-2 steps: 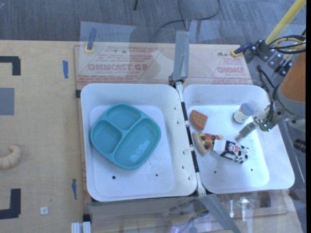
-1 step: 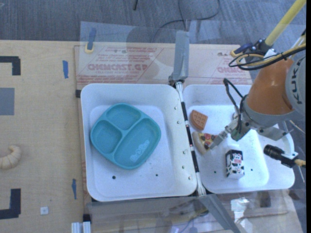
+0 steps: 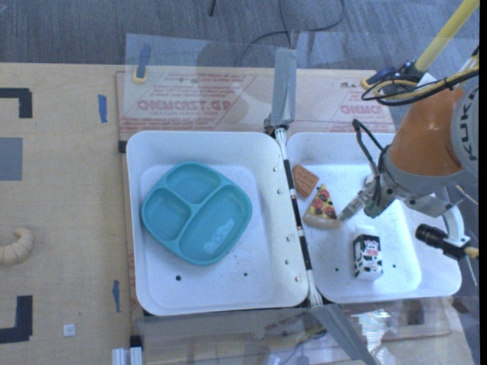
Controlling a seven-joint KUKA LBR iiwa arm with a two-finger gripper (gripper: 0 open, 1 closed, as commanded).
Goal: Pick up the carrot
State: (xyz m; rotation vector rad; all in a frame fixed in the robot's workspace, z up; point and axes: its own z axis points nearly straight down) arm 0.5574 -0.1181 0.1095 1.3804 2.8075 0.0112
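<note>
Reaching into the right bin, the gripper sits just beside a pizza slice toy.
Camera view: we see the grey arm with its orange band coming in from the right; whether the gripper is spread or closed we cannot tell. The right bin also has a tan waffle-like piece near its left wall and a cow-print carton lower down. We cannot tell which item is the carrot. The left bin holds a teal divided plate.

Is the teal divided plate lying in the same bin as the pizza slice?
No, the teal divided plate lies in the left bin, while the pizza slice lies in the right bin.
</note>
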